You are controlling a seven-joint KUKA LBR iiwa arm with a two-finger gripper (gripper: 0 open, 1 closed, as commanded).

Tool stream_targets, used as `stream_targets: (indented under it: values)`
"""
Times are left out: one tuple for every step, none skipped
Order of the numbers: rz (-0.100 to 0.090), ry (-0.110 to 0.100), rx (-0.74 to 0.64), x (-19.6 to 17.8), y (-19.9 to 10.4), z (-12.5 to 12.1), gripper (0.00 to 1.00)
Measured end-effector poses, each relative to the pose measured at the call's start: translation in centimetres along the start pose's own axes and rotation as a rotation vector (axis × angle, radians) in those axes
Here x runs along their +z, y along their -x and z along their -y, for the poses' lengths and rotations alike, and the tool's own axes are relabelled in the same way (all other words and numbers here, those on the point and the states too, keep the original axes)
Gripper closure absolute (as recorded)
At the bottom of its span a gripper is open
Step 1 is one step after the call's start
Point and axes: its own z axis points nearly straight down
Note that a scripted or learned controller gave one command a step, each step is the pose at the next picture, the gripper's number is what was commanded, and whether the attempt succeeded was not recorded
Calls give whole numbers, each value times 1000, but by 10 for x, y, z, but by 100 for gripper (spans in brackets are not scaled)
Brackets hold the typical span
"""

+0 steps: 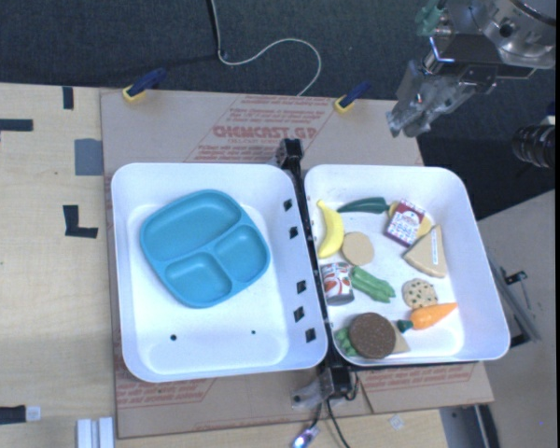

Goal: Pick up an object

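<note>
My gripper (413,112) hangs high above the bench, beyond the far edge of the right bin (467,203), and holds nothing. The right bin holds several toy foods: a yellow banana (330,229), a green chili (362,205), a red box (405,222), a cheese wedge (429,253), a tan round piece (358,248), a small can (337,282), a green pea pod (372,283), a cookie (418,293), an orange carrot (432,315) and a dark burger patty (371,335).
The left bin (140,343) holds a blue divided plate (203,246). A black divider with clips (299,241) joins the two bins. Cardboard (252,129) lies under them, with yellow-blue clamps (144,83) at its far edge and a white cable (271,49).
</note>
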Motion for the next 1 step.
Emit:
stream_targets:
  values:
    - [1,-16,10,146,26,24,100]
